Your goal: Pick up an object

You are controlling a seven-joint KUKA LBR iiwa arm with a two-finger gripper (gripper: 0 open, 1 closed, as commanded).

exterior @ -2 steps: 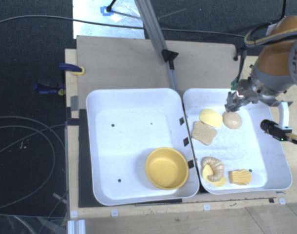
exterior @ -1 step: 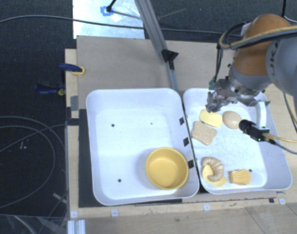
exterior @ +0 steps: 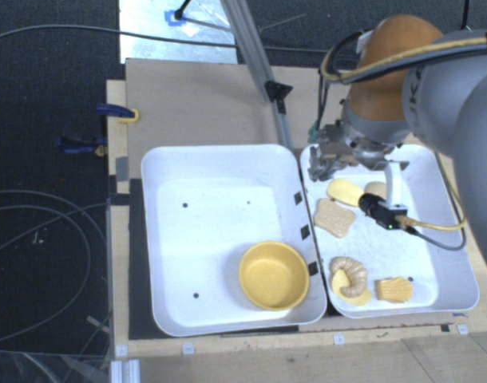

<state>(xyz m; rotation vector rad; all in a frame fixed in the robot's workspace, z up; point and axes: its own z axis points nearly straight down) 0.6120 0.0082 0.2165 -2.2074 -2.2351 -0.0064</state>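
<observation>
The tool (exterior: 333, 163) hangs low over the right bin (exterior: 459, 282), just above a yellow oval piece (exterior: 344, 191) and a cracker (exterior: 334, 218). Whether it is spread or pressed together, I cannot tell. A yellow bowl (exterior: 274, 274) sits in the left bin (exterior: 211, 206).

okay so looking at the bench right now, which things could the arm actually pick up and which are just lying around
Part of the job:
- end effector, over the right bin
- yellow bowl in the left bin
- pale yellow piece
- cracker
- curled pastry
- ridged yellow piece

Just lying about:
- blue clamp
- floor cables
- tripod leg
</observation>
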